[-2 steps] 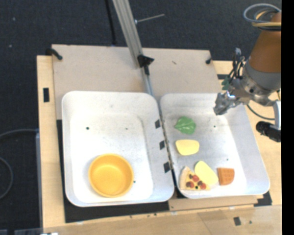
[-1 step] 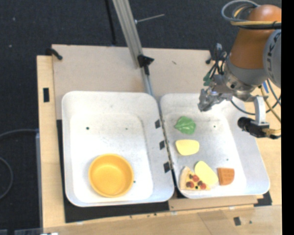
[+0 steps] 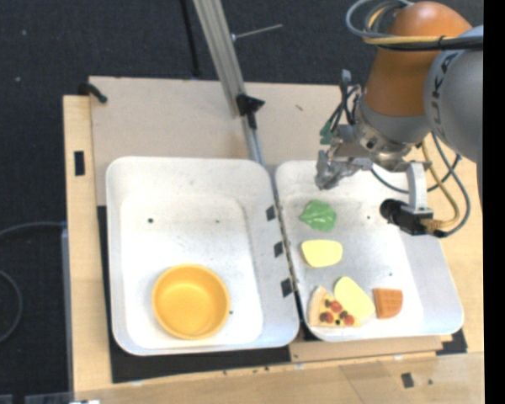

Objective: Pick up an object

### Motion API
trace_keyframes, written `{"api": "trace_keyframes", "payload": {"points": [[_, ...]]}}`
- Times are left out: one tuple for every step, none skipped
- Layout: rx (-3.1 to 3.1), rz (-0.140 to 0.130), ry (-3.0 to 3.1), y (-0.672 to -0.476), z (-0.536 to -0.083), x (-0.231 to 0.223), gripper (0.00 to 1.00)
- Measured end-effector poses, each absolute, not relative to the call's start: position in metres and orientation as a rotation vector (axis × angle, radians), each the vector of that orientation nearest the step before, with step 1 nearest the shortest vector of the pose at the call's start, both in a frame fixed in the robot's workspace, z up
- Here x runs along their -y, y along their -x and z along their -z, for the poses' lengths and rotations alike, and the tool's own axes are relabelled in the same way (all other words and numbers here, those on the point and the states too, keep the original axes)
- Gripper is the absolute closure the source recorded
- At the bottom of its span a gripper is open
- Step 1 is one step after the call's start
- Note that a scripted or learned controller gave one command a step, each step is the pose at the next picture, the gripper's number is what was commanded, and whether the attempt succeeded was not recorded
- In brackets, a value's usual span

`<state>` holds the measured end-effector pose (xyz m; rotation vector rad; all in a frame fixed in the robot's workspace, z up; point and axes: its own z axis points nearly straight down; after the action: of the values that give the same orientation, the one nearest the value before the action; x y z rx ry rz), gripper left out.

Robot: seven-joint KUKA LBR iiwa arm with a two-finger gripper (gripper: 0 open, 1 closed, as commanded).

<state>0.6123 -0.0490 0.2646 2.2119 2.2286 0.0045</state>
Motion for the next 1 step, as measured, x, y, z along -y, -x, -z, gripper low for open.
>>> {"api": "trace_keyframes", "payload": {"points": [[-2.229, -0.001, -2.214, -0.621, -0.2524, -0.0054, 1.0]]}}
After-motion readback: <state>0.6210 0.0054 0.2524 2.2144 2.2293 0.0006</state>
